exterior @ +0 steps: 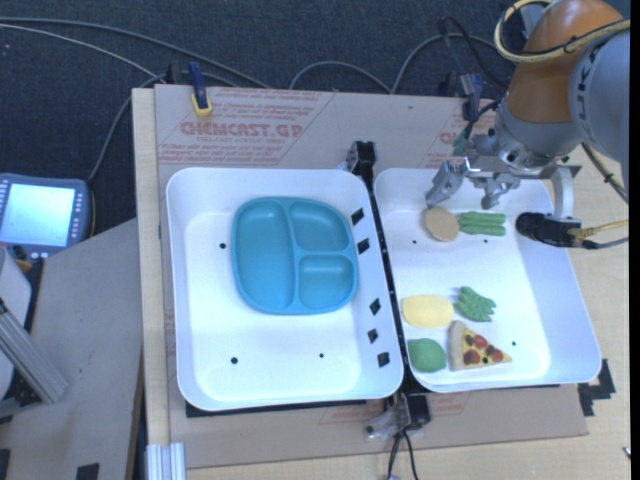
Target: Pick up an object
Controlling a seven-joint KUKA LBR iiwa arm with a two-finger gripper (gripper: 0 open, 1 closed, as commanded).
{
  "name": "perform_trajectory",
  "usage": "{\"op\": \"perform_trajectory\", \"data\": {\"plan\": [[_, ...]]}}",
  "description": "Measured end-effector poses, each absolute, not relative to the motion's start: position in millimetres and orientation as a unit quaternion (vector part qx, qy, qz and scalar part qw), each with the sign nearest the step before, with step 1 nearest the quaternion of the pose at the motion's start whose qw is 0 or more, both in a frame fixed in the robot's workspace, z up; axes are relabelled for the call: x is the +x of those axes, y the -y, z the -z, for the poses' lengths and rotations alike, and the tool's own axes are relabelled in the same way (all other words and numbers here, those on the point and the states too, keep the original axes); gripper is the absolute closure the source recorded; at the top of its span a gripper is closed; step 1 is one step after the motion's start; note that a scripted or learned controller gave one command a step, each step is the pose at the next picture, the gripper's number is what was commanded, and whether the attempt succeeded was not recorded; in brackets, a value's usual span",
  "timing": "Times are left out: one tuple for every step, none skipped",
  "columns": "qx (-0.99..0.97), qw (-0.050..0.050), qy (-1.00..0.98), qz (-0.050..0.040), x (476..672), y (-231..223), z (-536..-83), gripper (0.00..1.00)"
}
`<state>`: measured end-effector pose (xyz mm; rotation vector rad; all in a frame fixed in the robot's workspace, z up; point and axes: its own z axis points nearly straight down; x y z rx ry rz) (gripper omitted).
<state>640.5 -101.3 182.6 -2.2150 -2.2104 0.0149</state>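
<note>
Camera view looks down on the table with two white bins; the arm (570,58) reaches in over the right bin (560,298). Its pincer (470,180) hangs at the far end of that bin with the fingers spread apart and nothing between them. Just below the fingertips lie a round tan cookie (441,224) and, touching its right side, a green bean pod (481,223). These look like the nearest candidates.

Nearer the front of the same bin sit a yellow lemon (427,311), a green leaf (476,303), a green ball (427,354) and a pizza slice (474,349), close together. The left bin (200,348) holds a blue tray (295,255).

The cookie is probably light, stiff toy plastic, smooth and apt to slip. Being low and flat, it would best be pinched across its width at the rim, on sides clear of the pod. The pod, thin and long, would be taken across its middle.
</note>
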Motion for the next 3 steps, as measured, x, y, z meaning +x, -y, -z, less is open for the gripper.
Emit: {"op": "perform_trajectory", "data": {"plan": [[-0.707, 0.001, 0.707, -0.0002, 643.8, 101, -191, 0.00], [-0.707, 0.004, 0.707, -0.0023, 642.8, 100, -127, 0.00], [-0.707, 0.003, 0.707, -0.0020, 641.8, 99, -82, 0.00]]}}
